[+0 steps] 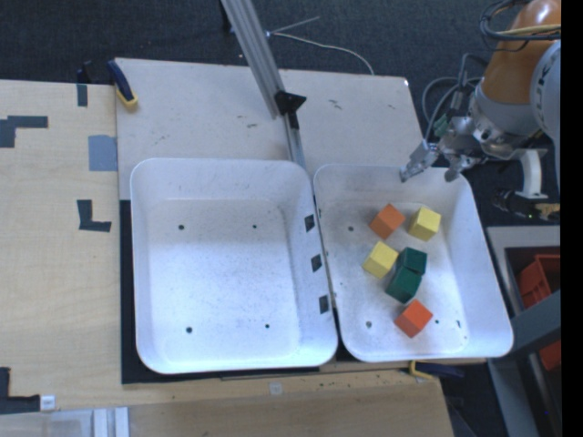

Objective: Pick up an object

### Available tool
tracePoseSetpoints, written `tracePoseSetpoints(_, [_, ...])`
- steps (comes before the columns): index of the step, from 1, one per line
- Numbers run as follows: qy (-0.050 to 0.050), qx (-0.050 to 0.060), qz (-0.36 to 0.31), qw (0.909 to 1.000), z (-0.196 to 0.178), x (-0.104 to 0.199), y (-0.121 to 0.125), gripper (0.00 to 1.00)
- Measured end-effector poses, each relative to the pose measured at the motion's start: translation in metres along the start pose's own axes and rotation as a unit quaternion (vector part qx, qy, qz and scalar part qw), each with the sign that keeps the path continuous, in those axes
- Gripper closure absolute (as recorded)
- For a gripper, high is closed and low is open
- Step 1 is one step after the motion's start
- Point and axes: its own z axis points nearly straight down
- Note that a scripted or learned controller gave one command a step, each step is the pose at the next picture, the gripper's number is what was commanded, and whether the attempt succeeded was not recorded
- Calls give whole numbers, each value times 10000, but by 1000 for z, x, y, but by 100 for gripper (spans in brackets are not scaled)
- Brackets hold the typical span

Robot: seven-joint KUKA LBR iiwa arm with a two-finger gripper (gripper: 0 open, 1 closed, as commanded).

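The right bin (pixel 474 235) holds several small blocks: an orange cube (pixel 387 219), a yellow cube (pixel 424 223), a second yellow cube (pixel 381 260), a dark green block (pixel 406 274) and a red-orange cube (pixel 414 318). My gripper (pixel 429 167) hangs over the bin's far right corner, above and beyond the blocks. Its two fingers stand apart with nothing between them.
The left bin (pixel 146 244) lies beside the right one, their rims touching at the middle. A slanted metal rail (pixel 260 48) runs down to the bins' far edge. A blue and yellow clamp (pixel 122 85) sits on the bench's far left corner.
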Motion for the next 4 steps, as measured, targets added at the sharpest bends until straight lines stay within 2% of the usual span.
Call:
tracePoseSetpoints(1, [-9, -60, 0, 10000, 73, 9, -24, 0])
tracePoseSetpoints(2, [25, 4, -23, 10000, 113, 72, -54, 0])
tracePoseSetpoints(3, [25, 9, -4, 10000, 103, 69, -54, 100])
tracePoseSetpoints(4, [23, -30, -31, 10000, 8, 152, -70, 100])
